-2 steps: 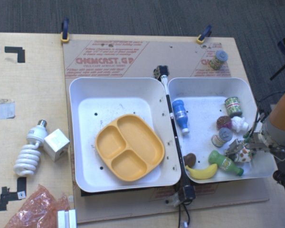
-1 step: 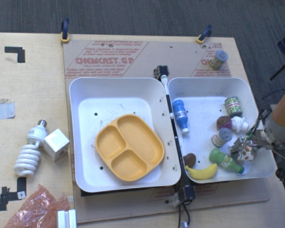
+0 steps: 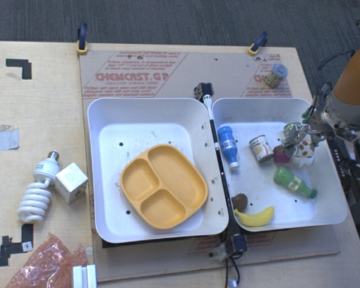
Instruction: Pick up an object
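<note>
The arm enters from the right of the camera view; orange band visible at the right edge. The hand sits low over the upper right part of the right bin, amid a small cluster of items. Whether it is spread or pressed together cannot be told: the metal parts blur into the clutter, and nothing is clearly seen between them.

Right bin contents: blue bottle along the left wall, long axis running roughly up-down in view; small can just left of the hand; dark purple item and a white cup-like item directly at the hand; green bottle just below, long axis slanting down to the right; banana and brown item at the lower left corner, well apart from the hand.

Left bin carries a yellow divided plate.

Judgement: nearest candidates are the purple and white items, lying beneath and just left of the hand; only a short descent seems needed. Crowding risks a nudge, not a grasp.
</note>
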Robot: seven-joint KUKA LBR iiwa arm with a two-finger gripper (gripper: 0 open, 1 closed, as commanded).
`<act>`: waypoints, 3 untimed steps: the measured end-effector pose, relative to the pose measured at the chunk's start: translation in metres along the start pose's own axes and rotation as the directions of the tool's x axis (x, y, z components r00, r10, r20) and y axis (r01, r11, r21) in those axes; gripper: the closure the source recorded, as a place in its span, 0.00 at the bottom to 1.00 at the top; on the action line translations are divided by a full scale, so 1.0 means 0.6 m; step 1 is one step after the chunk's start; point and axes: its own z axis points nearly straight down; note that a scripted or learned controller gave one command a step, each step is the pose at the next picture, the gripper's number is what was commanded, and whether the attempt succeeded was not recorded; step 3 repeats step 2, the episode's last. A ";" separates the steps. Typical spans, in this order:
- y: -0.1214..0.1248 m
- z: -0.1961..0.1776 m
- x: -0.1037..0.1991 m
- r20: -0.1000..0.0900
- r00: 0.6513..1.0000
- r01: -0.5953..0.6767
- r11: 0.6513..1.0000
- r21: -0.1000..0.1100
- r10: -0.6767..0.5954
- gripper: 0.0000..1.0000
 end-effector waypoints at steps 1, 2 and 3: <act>0.026 -0.094 0.110 0.000 1.000 0.000 1.000 0.000 0.000 1.00; -0.022 -0.122 0.228 0.000 1.000 0.000 1.000 0.000 0.000 1.00; -0.022 -0.122 0.228 0.000 1.000 0.000 1.000 0.000 0.000 1.00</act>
